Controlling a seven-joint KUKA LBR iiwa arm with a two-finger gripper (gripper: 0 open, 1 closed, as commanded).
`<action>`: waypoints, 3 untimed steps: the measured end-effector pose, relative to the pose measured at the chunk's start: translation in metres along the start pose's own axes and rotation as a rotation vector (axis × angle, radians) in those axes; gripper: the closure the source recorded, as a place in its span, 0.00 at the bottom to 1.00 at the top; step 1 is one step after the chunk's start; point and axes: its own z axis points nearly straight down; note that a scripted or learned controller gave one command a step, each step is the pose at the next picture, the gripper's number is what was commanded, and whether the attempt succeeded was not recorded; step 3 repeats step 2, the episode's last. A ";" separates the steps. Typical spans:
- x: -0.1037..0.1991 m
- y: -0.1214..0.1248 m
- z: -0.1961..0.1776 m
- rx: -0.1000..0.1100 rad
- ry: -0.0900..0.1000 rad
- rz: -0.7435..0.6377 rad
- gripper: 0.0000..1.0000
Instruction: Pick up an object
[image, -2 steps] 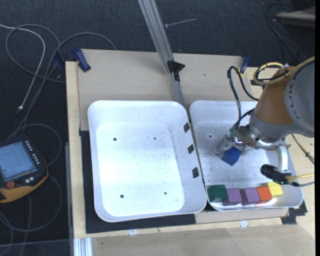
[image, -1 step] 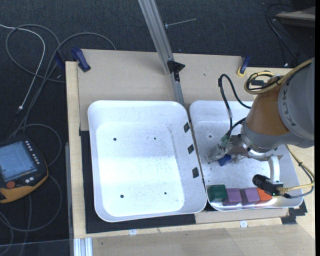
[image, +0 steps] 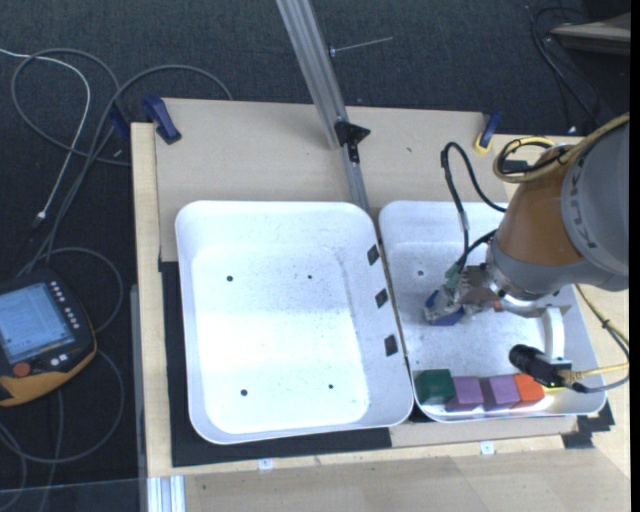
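The arm reached in over the right bin from its right edge. Its gripper sat low over the middle of that bin, a little toward the left wall. A small blue object showed right at the gripper's tip, touching it or just under it. The view was too small and blurred there to tell whether the gripper was open or closed, or whether it held the blue object.

Four blocks lay in a row along the near edge of the right bin, touching one another. A green block was at the near left corner. Next came a purple block, then a second purple block, and an orange block toward the near right corner. All four were well apart from the gripper.

The left bin lay beside the right one, their walls meeting along the middle of the bench. Three dark clips sat along that shared edge. A metal post rose at a slant from the far edge of the bench. Blue clamps gripped the bench's far corners. A pendant lay on the dark floor off the bench's left edge.
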 end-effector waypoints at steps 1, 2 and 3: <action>0.008 -0.039 -0.037 0.002 0.000 0.002 1.00; 0.060 -0.032 -0.093 -0.008 -0.001 -0.007 1.00; 0.060 -0.032 -0.093 -0.008 -0.001 -0.007 1.00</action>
